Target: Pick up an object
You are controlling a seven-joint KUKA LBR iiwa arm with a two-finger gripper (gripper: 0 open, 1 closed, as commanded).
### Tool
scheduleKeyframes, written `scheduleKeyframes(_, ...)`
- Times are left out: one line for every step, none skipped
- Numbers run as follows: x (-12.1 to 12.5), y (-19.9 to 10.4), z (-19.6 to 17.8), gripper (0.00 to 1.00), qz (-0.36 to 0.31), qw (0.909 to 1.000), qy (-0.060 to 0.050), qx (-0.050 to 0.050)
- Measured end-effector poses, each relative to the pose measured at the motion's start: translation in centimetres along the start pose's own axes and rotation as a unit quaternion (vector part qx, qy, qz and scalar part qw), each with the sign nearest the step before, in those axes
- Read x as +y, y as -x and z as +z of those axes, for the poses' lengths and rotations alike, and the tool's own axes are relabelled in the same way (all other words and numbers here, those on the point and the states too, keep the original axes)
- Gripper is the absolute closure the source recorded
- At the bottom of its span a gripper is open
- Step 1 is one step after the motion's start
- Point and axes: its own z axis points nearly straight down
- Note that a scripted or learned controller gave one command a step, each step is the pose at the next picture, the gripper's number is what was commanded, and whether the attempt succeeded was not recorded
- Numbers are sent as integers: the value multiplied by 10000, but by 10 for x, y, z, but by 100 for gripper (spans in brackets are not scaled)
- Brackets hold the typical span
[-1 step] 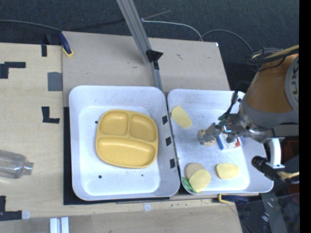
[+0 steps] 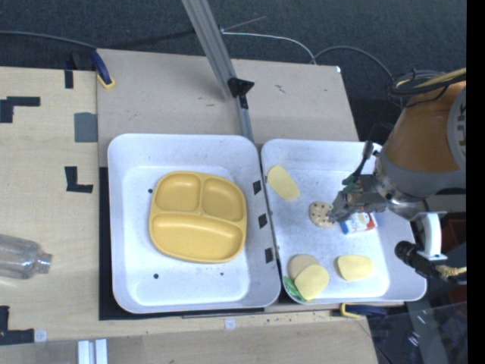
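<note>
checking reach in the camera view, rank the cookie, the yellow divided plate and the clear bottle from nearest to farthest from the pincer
1. cookie: right bin, just left of the pincer.
2. yellow divided plate: middle of the left bin.
3. clear bottle: on the bench at the far left edge.

The arm's last big segment is a rounded housing with a broad orange band (image 2: 428, 131) over a smooth grey collar (image 2: 413, 177). Thin black cables (image 2: 413, 80) loop above the orange part. Below the collar sits the dark metal two-finger gripper (image 2: 347, 205), a tangle of small black and grey linkages. A white bracket (image 2: 430, 236) and a black rounded fitting (image 2: 413, 256) hang off the lower side of the wrist.
</note>
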Motion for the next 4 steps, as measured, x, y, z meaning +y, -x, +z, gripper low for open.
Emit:
scheduleKeyframes(38,-7,-4,100,2,10000,16,-13)
scheduleKeyframes(68,12,27,100,22,10000,-2,-30)
scheduleKeyframes(94,44,31,100,24,10000,12,-25)
scheduleKeyframes(109,32,62,100,14,10000,-5,-24)
